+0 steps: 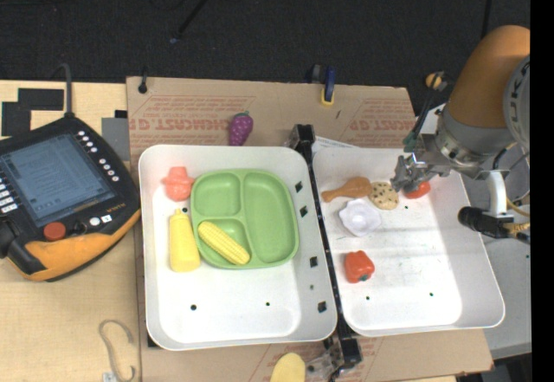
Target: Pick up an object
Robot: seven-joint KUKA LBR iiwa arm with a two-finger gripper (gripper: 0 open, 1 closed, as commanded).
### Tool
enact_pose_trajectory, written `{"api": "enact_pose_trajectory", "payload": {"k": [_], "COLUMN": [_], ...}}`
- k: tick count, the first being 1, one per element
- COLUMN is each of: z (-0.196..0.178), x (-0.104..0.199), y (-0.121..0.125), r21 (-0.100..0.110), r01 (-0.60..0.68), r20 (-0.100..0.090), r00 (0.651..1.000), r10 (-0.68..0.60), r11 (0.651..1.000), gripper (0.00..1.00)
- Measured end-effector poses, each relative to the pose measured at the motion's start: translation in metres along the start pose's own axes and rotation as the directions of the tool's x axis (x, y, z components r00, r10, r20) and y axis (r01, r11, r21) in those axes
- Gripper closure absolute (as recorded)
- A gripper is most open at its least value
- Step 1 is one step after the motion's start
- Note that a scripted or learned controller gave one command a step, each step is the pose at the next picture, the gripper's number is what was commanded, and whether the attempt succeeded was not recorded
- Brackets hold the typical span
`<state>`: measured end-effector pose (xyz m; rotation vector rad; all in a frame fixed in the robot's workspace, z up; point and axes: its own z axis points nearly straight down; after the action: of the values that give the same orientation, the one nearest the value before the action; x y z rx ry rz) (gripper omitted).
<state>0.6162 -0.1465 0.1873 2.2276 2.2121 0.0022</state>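
Observation:
My gripper (407,178) hangs low over the far part of the right bin (433,272), the grey arm reaching in from the right. A small red round object (419,190) lies right beside its tip, partly hidden by it. A speckled cookie (383,195) sits just left of the gripper. Further left lies a brown drumstick (345,191). A white crumpled piece (358,218) rests below the cookie, and a red pepper (359,266) lies nearer the front.
The left bin (234,307) holds a green divided plate (260,216), a corn cob (224,242), a yellow bottle (182,242) and a pink toy (177,184). Purple grapes (241,127) and a yellow fruit (288,367) lie outside the bins. A teach pendant (61,190) sits far left.

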Motion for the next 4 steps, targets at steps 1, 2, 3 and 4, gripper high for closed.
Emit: {"api": "enact_pose_trajectory", "payload": {"k": [1, 2, 3, 4], "z": [-0.043, -0.035, -0.047, -0.03], "x": [-0.002, 0.052, 0.093, 0.142], "y": [0.0, -0.027, -0.054, -0.078], "r21": [0.0, 0.008, 0.007, 0.009], "r01": [0.005, 0.009, 0.009, 0.01], "r20": [0.0, -0.003, -0.003, -0.003], "r00": [1.0, 1.0, 1.0, 1.0], "r10": [-0.005, -0.009, -0.009, -0.01], "r11": [1.0, 1.0, 1.0, 1.0], "gripper": [1.0, 1.0, 1.0, 1.0]}}
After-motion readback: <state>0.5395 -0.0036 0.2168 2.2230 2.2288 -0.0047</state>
